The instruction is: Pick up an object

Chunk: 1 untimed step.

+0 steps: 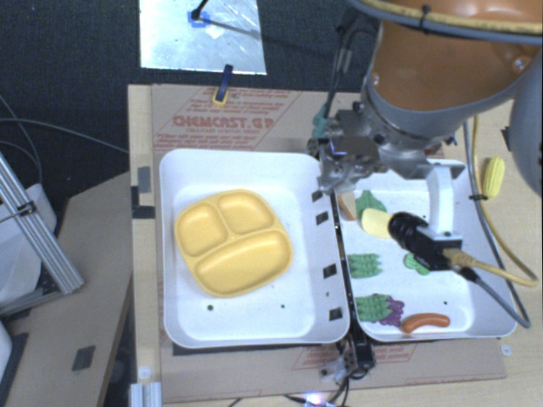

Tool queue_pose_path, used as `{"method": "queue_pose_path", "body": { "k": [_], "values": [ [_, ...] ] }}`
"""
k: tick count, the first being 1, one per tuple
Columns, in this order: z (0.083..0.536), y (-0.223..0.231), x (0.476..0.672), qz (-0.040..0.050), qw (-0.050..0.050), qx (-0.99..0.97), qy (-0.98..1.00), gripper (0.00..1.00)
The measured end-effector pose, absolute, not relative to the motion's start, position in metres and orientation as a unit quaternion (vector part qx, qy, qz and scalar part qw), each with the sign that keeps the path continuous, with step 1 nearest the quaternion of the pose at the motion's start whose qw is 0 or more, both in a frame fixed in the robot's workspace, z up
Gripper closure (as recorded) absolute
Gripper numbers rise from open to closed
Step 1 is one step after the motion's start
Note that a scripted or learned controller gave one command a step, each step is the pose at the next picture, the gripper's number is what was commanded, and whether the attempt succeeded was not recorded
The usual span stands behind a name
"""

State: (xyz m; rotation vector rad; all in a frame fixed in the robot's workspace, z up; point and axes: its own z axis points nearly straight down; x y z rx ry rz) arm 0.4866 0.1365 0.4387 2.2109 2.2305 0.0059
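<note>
In the right bin, several toy foods lie scattered. A yellow piece and a green leafy piece sit near the back left. A green pod lies mid-left, with a small green piece to its right. Purple grapes and an orange sausage rest along the front. My gripper hangs low over the bin's back left corner, close to the divider between the bins. It is just left of the leafy piece, and the wrist hides what is under it.
The left bin holds a yellow compartment plate. A yellow corn cob sits at the right bin's far rim. The arm's large body covers the back of the right bin. A foil sheet lies behind the bench.
</note>
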Motion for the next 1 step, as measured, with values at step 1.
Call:
{"method": "queue_pose_path", "body": {
  "k": [1],
  "values": [
    [0.4492, 0.134, 0.4874, 0.0019, 0.001, 0.703, 0.711, 1.0]
  ]
}}
